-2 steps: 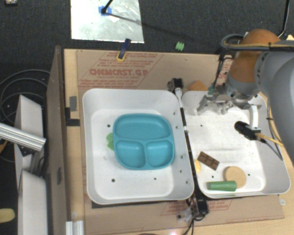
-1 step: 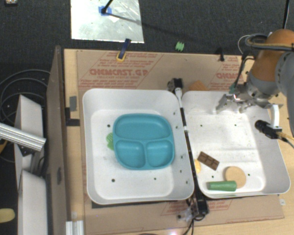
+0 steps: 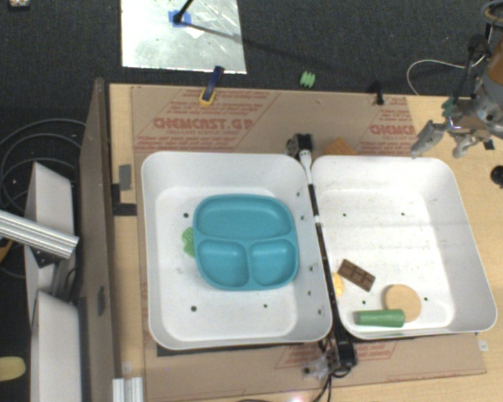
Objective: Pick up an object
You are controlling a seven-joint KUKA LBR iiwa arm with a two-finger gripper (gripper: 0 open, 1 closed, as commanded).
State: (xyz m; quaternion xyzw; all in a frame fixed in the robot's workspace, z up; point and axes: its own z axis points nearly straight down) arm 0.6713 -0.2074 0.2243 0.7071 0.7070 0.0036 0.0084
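In the right bin (image 3: 453,224) lie a brown chocolate-like bar (image 3: 356,275), a round tan cookie (image 3: 403,299) and a green cylinder (image 3: 380,317), all near the front. A small yellow piece (image 3: 338,286) peeks out at the bin's left wall. My gripper (image 3: 443,141) hangs above the bench just past the right bin's far right corner, well away from those objects. Its two fingers are spread apart with nothing between them.
The left bin (image 3: 163,224) holds a blue sectioned plate (image 3: 245,241) with a green item (image 3: 188,240) tucked at its left edge. An orange scrap (image 3: 339,147) lies behind the bins. Cables (image 3: 33,149) and a metal bar (image 3: 29,233) sit to the left.
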